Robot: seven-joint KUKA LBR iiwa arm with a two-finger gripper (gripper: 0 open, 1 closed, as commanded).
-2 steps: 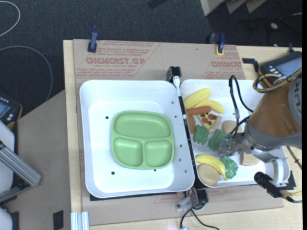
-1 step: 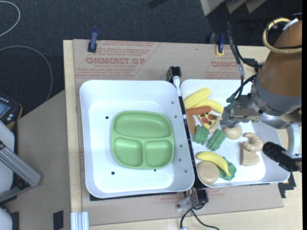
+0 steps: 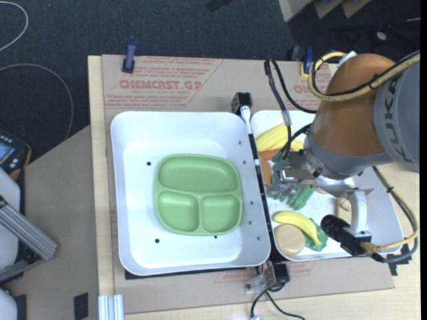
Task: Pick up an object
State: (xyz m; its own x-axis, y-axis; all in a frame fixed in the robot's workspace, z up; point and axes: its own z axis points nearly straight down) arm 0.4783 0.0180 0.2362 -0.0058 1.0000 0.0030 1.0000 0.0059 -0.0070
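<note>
Nearest edge of the right bin (image 3: 270, 117): a tan disc (image 3: 289, 240), touching a banana (image 3: 298, 221) that curves over it. A green scrap (image 3: 315, 241) sits just beside the banana's tip.

Next back, a green bunch (image 3: 295, 195) lies in the middle of the bin. The gripper (image 3: 289, 181) hangs right over it, at or very near its top. The wrist blocks the contact point, so I can't tell how far open the gripper is, or whether it has hold of anything. Nothing looks lifted clear of the bin.

Behind the gripper is an orange piece (image 3: 265, 160) against the bin's left wall, then a yellow corn-like piece (image 3: 273, 139) near the far corner. The arm (image 3: 353, 112) covers most of the rest of this bin.

The left bin (image 3: 133, 179) holds a green plate (image 3: 198, 193) with three sections, flat, roughly centred, nothing on it. It is well apart from the gripper.

Farthest is a brown board (image 3: 160, 79) under both bins, with a blue clamp (image 3: 129, 54) at its far edge.

Progress: reach looks done, with the gripper down among the right-bin items. The likely target is the green bunch, going by position. A grasp is not confirmed and no lift is visible. What's left is to close on the item (if that isn't done), raise it and show it clear of the bin. The clutter is tight, so the banana or the orange piece could get nudged.
</note>
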